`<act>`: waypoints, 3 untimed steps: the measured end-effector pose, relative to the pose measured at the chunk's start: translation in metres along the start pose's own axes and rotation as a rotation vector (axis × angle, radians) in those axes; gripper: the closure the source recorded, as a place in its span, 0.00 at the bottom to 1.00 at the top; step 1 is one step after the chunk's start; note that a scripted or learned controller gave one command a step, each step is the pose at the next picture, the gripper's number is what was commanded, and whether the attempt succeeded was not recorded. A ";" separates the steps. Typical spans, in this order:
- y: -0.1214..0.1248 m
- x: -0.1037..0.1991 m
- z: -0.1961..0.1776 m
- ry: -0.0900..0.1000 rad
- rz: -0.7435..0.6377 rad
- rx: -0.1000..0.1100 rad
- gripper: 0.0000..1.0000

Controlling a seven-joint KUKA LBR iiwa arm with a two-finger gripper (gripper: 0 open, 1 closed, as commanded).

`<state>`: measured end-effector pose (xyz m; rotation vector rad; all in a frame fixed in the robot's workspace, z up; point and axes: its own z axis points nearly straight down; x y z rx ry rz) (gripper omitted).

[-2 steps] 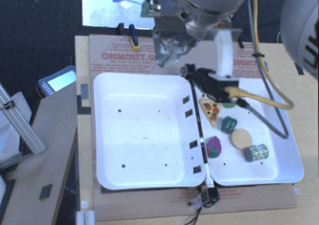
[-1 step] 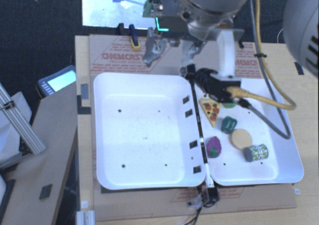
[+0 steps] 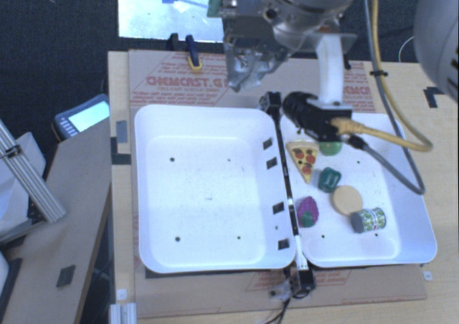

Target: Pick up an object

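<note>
My gripper [image 3: 246, 72] hangs high above the back edge of the bench, over the far rim between the two bins, and nothing shows in it. The right bin [image 3: 412, 240] holds a toy pizza slice [image 3: 303, 158], a green round piece [image 3: 331, 148], a teal block [image 3: 329, 179], a tan disc [image 3: 347, 200], a purple berry-like toy [image 3: 308, 211] and a small green-labelled can [image 3: 369, 220] lying on its side. All of them lie well in front of and below the gripper.
The left bin [image 3: 147, 193] stands beside the right one, with a black divider strip [image 3: 285, 186] between them. Both rest on a cardboard sheet [image 3: 172, 80]. A blue and yellow clamp [image 3: 192, 54] sits at the sheet's back edge.
</note>
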<state>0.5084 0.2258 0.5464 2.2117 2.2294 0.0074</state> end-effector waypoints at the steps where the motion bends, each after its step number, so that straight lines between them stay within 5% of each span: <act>1: 0.000 0.000 0.000 0.000 -0.001 0.001 0.00; 2: 0.000 0.000 -0.011 0.001 -0.005 -0.002 1.00; 3: 0.000 0.000 -0.011 0.001 -0.006 -0.001 0.00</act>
